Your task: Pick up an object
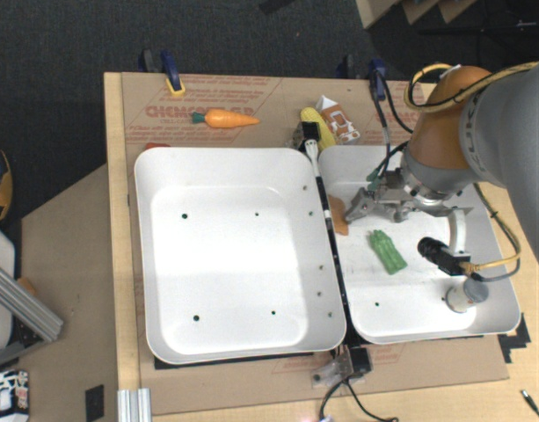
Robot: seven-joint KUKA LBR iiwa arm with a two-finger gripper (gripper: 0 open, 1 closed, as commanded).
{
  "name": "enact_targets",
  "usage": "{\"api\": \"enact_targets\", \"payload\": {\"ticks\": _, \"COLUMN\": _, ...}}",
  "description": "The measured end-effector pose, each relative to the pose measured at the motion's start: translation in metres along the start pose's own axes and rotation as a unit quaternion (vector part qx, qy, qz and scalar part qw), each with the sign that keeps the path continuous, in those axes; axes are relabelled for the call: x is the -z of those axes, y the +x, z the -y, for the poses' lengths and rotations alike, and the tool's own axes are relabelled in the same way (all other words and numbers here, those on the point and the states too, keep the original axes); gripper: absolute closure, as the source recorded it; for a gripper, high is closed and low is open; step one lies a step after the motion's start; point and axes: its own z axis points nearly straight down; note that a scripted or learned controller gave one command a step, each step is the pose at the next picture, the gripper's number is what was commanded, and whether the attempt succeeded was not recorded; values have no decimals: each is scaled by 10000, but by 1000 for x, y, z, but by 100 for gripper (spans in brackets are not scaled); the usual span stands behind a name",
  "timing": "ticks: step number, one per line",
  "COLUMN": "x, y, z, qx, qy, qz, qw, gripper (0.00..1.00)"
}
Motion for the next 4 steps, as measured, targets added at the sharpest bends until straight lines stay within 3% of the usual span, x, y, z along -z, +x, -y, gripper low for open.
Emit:
{"api": "enact_targets", "payload": {"ticks": 1, "x": 108, "y": 31, "z": -42, "qx": 25, "qy": -100, "qz": 15, "qw": 9999, "gripper": 0}}
{"api": "enact_targets", "payload": {"ticks": 2, "x": 111, "y": 28, "z": -39, "qx": 7, "qy": -43, "qz": 21, "qw": 10000, "gripper": 100}}
{"api": "enact_targets", "payload": {"ticks": 3, "x": 210, "y": 112, "z": -64, "qx": 44, "qy": -97, "qz": 5, "qw": 9999, "gripper": 100}}
{"api": "enact_targets", "payload": {"ticks": 4, "x": 276, "y": 191, "z": -62, "qx": 47, "qy": -73, "qz": -11, "qw": 10000, "gripper": 100}}
